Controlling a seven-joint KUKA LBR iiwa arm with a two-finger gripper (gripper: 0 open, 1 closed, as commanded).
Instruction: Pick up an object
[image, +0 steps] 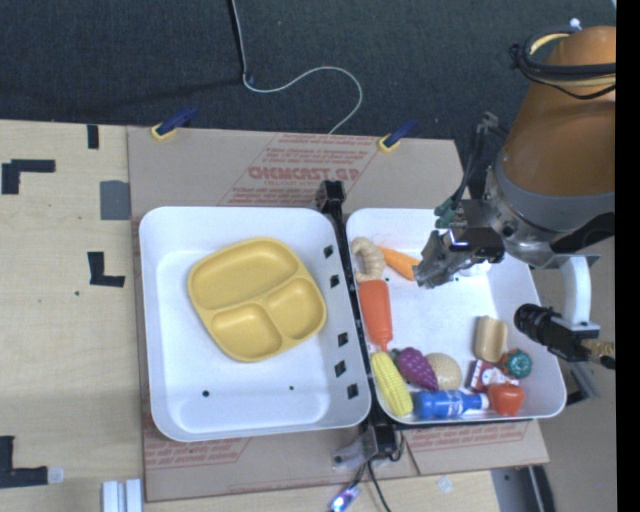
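Tool (437, 268) above right bin (520, 290) toys; yellow plate (257, 298) in left bin (170, 300).

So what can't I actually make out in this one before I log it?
- Claw, camera view: dark and small, so its open or shut state is unreadable.
- Items in the right bin's near corner: the blue bottle and red piece overlap neighbours, labels too small.
- Arm: cut off by the top edge.

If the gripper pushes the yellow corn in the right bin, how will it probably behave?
The corn looks like a rounded plastic toy, so probably stiff and light. Its long round shape may roll sideways, but the bin wall and the purple grapes beside it would likely stop it.
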